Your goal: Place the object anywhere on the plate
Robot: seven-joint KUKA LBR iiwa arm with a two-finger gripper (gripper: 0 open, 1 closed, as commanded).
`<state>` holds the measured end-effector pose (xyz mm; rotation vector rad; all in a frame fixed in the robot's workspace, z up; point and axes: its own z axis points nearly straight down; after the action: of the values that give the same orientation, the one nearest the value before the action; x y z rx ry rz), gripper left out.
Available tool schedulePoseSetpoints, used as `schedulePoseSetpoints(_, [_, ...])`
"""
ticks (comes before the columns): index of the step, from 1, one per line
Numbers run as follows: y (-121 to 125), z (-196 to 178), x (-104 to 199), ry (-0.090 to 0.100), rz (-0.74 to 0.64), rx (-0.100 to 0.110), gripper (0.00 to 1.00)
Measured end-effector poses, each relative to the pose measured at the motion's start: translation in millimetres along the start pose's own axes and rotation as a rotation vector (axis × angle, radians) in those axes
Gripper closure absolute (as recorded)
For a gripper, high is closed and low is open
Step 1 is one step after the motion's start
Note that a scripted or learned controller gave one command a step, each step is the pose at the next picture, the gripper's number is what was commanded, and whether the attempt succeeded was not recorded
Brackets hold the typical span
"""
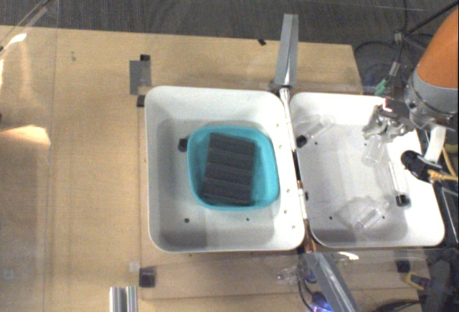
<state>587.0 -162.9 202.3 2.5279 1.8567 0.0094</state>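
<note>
The dark ribbed block (229, 168) lay flat on the teal plate (268, 173) in the left bin (161, 160). The gripper (384, 128) hung at 3 o'clock, over the right bin (430, 228); its opening I cannot tell.

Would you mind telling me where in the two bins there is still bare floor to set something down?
The right bin is mostly bare across its middle and lower floor; its upper right corner is crowded by the claw. In the left bin, the blue plate, carrying the dark ridged block, takes the centre, leaving narrow strips along the left wall and bottom edge.
</note>
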Motion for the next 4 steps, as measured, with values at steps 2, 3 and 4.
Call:
schedulePoseSetpoints(2, [-85.5, 16.3, 131.2, 0.001, -0.351, 0.000, 1.00])
schedulePoseSetpoints(3, [-85.4, 16.2, 130.8, 0.001, -0.351, 0.000, 0.00])
schedulePoseSetpoints(4, [-107.4, -21.8, 168.5, 0.002, -0.351, 0.001, 0.00])
